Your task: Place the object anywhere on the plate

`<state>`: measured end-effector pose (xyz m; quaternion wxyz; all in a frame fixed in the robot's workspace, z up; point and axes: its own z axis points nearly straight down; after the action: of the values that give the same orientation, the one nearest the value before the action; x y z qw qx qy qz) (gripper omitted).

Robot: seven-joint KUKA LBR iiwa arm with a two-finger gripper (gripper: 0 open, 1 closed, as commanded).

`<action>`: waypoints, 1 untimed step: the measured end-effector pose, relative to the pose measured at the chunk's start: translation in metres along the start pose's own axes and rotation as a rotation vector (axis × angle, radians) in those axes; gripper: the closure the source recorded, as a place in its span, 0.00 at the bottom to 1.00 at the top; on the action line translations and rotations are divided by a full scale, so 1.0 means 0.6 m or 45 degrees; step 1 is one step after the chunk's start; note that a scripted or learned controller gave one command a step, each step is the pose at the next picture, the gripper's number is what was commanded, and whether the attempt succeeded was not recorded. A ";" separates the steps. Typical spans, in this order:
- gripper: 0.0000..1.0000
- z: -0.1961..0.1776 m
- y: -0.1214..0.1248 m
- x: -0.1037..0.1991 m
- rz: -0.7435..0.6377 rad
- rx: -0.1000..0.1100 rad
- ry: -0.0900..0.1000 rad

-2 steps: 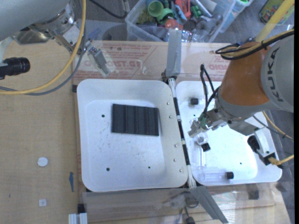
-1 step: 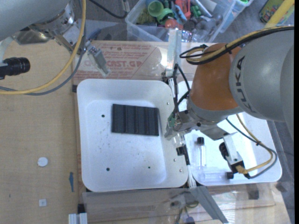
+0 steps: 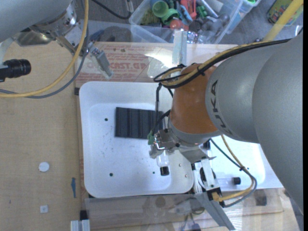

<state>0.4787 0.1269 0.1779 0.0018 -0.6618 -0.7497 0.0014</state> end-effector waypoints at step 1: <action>1.00 0.010 0.008 0.061 0.411 -0.004 -0.001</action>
<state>0.4786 0.1637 0.1717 0.0001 -0.7738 -0.6334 0.0007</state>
